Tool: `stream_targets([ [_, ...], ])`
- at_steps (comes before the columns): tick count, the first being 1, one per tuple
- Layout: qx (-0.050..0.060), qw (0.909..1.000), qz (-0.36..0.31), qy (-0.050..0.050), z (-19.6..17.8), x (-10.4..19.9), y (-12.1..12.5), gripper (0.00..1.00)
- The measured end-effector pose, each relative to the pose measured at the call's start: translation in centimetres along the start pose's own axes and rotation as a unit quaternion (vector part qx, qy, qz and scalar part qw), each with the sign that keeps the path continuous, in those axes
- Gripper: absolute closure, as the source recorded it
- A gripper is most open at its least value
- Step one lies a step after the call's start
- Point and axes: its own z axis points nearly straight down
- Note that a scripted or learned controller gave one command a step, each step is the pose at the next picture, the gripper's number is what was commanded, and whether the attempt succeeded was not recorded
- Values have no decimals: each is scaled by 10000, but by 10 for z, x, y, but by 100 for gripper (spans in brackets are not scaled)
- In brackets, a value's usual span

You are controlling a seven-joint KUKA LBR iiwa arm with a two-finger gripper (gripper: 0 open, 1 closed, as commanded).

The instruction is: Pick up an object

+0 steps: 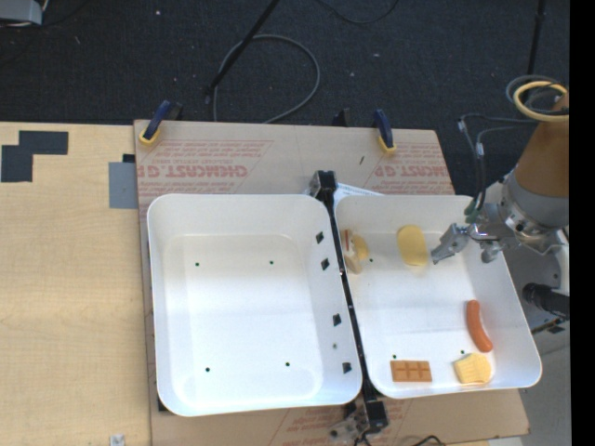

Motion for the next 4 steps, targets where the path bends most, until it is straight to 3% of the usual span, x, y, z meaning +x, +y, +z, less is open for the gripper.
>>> stream_targets([
  [1, -26, 10000, -2, -5, -3, 0, 1, 0],
  [3, -13, 10000, -5, -2, 102, -7, -1, 0],
  [4, -29, 10000, -3, -8, 90, -8, 0, 100],
])
